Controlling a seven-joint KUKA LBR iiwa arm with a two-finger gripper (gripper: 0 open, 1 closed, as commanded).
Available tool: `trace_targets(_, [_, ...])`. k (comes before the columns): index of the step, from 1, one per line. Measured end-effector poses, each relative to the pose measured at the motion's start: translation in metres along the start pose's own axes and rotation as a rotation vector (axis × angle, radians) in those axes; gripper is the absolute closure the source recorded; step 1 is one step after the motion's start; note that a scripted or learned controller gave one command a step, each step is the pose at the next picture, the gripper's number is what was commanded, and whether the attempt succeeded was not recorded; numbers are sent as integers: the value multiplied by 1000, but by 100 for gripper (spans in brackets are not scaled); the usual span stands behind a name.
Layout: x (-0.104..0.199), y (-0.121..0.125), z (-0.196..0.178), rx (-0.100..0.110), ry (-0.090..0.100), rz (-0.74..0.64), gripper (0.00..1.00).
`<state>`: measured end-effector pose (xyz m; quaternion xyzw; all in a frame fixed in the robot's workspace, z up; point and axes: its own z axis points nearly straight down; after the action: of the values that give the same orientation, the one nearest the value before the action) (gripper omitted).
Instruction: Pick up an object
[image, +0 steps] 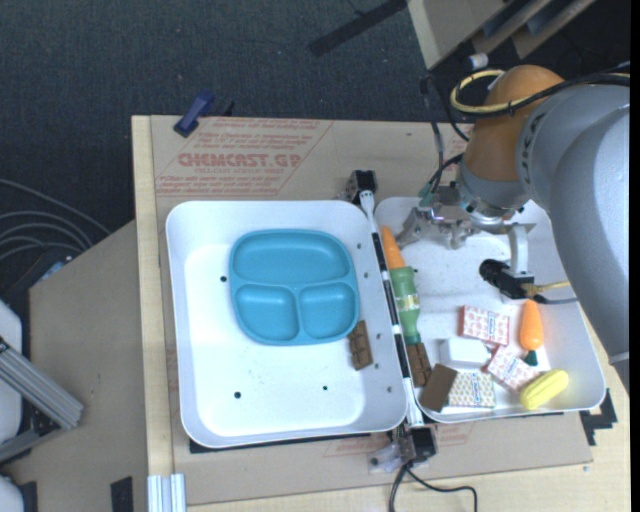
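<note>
Your claw (447, 225) hangs over the far end of the right bin (590, 392); you cannot tell whether it is apart or together. Just left of it lies one of two carrots (392, 250), the other (530, 325) nearer you and to its right. Two red-patterned packets (485, 325) and one yellow piece (543, 388) lie beyond that. One blue plate (293, 285) sits well to its left.

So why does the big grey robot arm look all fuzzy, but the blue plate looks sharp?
In the camera view, the arm sits much closer to the lens, so it is out of focus; the blue divided plate lies down at bench level, crisp-edged, in soft even light with a faint sheen; the left bin shows only gentle shadows.
</note>
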<state>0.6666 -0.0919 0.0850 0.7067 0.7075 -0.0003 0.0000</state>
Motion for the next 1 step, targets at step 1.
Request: trace_targets(1, [0, 0, 0, 0, 0, 0, 0])
